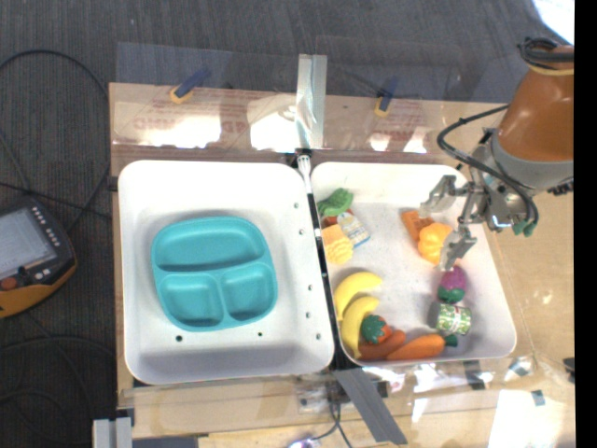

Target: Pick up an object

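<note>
My gripper (449,220) hangs over the upper right part of the right bin (392,194), with its two fingers spread apart and open. Nothing sits between them. Just left of the lower finger lie a yellow toy pepper (430,242) and an orange piece (414,220). Below the gripper are a purple toy fruit (452,283) and a green-and-white can (454,320). Two yellow bananas (355,295) lie along the bin's left side, beside an orange carrot (417,346) and a red fruit with a green top (373,330) at the front.
A green toy (336,201), a small printed box (352,228) and a yellow corn piece (336,247) sit by the divider. The left bin (140,203) holds a teal divided tray (215,271). A handheld pendant (28,245) lies off the bench at left.
</note>
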Controlling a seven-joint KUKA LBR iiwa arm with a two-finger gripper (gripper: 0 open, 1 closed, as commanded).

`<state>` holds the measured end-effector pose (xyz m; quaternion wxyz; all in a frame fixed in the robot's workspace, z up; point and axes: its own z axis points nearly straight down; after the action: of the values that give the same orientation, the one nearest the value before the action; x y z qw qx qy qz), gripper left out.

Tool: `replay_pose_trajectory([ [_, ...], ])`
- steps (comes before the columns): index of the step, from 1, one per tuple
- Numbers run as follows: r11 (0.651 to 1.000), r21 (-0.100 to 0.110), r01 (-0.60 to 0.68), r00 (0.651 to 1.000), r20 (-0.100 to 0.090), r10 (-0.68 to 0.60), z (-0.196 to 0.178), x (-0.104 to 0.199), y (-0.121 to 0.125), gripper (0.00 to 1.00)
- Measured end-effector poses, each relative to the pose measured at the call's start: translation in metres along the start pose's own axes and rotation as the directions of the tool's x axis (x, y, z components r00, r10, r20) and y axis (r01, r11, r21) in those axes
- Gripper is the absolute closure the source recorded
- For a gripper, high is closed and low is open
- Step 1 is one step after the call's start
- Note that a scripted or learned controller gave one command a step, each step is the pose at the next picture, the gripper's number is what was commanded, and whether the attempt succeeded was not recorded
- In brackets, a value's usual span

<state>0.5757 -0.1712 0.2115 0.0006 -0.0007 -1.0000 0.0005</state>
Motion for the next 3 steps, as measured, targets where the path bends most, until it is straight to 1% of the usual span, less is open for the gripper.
replay_pose_trajectory([
  [1, 0.999, -0.001, -0.052, 0.999, 0.002, 0.052, 0.117, -0.012, -0.046, 0.00],
  [2, 0.976, 0.002, -0.218, 0.976, 0.019, 0.218, 0.121, 0.017, -0.011, 0.00],
  [3, 0.970, 0.002, -0.243, 0.970, 0.015, 0.243, 0.121, -0.008, 0.010, 0.00],
])
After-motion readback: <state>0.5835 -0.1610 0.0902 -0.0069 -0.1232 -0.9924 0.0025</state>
